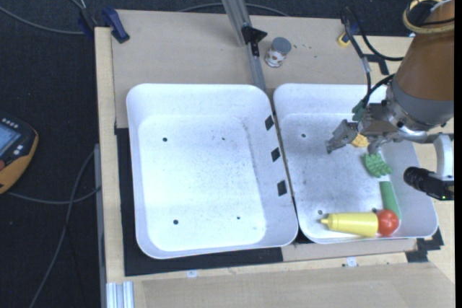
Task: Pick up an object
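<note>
Over the right bin (310, 177), upper half, the gripper (354, 137) hangs at the end of the grey arm (422, 94), which enters from the right with its orange band (431, 54) above the wrist. The fingers are spread open, one dark finger (336, 141) pointing left and down toward the bin floor; nothing is seen between them. A small yellow piece (359, 143) shows just beside the fingers; whether it touches them cannot be told. Just below the gripper lies a green leafy object (375, 165), apart from the fingers. Farther toward the near wall lie a green stick (388, 194), a red ball (388, 221) and a yellow bottle (351, 223), bottle and ball touching. The left bin (195, 169) sits alongside, on the wooden bench (180, 47).
</note>
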Controlling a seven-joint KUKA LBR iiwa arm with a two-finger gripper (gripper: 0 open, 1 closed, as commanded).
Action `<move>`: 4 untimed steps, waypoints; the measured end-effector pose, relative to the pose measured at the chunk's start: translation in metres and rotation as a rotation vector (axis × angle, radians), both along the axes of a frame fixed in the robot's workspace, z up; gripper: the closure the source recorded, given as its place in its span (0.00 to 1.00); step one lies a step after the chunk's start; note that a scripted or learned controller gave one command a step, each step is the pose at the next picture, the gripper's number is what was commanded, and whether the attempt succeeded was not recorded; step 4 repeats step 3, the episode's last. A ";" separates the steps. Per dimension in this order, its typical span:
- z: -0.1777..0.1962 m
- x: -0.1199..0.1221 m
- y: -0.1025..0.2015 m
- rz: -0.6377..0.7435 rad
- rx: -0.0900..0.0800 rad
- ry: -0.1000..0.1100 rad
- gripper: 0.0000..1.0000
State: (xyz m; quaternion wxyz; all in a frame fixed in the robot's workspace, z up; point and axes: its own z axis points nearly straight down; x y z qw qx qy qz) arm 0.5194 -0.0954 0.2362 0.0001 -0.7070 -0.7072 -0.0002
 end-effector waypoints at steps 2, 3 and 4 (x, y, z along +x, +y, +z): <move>0.005 0.026 -0.071 -0.004 -0.001 0.002 0.00; 0.054 0.064 -0.075 0.001 -0.002 -0.005 0.00; 0.054 0.064 -0.075 0.001 -0.002 -0.005 0.00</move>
